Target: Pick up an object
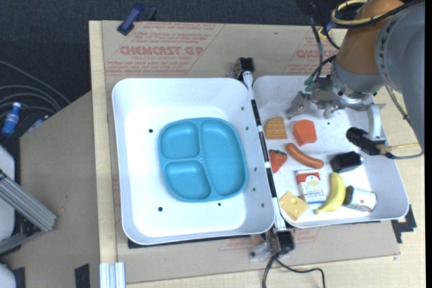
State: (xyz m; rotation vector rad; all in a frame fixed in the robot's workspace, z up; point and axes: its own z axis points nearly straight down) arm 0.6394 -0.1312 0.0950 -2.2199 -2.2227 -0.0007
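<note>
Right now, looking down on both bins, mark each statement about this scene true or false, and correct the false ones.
1. The blue tray lies in the left bin. True.
2. The banana sits in the blue tray. False: it lies in the right bin.
3. The sausage lies beside the strawberry. True.
4. The hand grips the banana. False: the hand is at the bin's far end, apart from it.
5. The cheese lies near the right bin's near-left corner. True.

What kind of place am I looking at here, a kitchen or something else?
Most likely a robotics lab, not a kitchen. A grey and orange arm reaches over two white bins on a bench; one holds a blue divided plate, the other toy food such as a banana. Loose cables lie on the floor.
</note>
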